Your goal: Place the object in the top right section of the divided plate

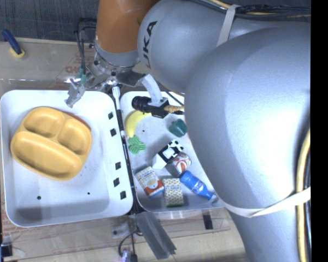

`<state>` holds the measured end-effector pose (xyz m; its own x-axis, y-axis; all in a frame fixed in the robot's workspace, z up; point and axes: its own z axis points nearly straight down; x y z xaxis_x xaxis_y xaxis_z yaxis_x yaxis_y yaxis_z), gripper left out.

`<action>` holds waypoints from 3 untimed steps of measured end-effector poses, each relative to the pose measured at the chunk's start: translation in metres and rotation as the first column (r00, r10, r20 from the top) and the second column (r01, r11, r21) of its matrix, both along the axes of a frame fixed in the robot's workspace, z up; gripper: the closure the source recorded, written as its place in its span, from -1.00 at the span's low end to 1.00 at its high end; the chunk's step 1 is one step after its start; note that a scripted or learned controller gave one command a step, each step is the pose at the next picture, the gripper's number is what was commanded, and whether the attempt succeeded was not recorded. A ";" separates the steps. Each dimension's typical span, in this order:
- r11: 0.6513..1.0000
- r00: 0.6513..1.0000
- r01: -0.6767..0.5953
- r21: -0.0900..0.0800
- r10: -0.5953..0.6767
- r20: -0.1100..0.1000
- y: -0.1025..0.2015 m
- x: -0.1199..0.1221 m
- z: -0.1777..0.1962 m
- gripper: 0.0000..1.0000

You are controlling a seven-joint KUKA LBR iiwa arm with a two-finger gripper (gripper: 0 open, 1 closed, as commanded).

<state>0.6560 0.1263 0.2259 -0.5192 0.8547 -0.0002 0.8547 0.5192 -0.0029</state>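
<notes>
Tool point(75, 93) hovers above yellow three-section plate point(51, 142).

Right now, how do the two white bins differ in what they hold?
The left bin holds one large yellow divided plate; the right bin holds many small items, among them a banana and a blue bottle. The arm covers part of the right bin, not the left. Both are shallow and white.

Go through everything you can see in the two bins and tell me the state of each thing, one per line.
Divided plate: upright in the left bin, all sections bare.
Gripper: over the left bin's top edge, above the plate.
Banana: lying in the right bin.
Blue bottle: lying on its side in the right bin.
Small carton: lying flat, right bin.
</notes>
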 end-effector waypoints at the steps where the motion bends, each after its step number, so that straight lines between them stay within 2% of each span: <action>1: 1.000 1.000 -0.005 0.000 0.005 0.000 0.001 0.000 0.011 1.00; 2: 0.989 0.989 -0.146 0.001 0.146 0.000 0.004 -0.022 -0.037 1.00; 3: 0.969 0.969 -0.248 0.001 0.248 0.002 0.020 -0.033 -0.020 1.00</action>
